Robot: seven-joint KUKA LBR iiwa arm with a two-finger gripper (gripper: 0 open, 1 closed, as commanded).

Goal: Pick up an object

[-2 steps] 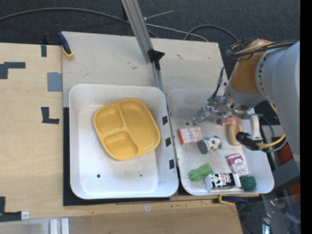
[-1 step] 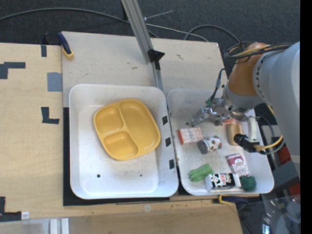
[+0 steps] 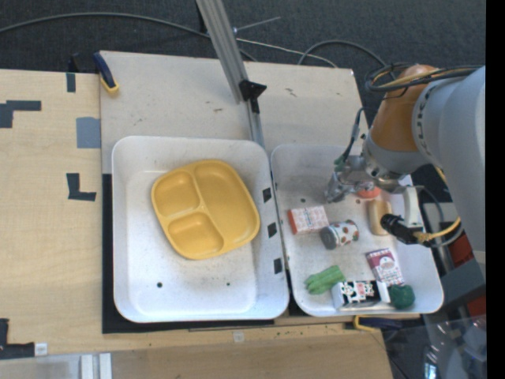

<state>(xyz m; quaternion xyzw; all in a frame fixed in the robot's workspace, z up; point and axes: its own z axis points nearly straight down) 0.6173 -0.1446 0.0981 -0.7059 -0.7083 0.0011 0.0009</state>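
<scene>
Gripper (image 3: 341, 188) hovering over the right bin (image 3: 300, 160), finger state impossible to tell.
Just below the jaws the small carton (image 3: 308, 219) is lying flat: likely light, stiff; pinch across its short sides.

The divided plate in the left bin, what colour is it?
Yellow; the divided plate shows in the camera view.

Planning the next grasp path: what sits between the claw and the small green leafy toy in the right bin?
In the camera view, between the claw and the small green leafy toy lie a small red-and-white box and a small grey-and-red can on its side.
</scene>
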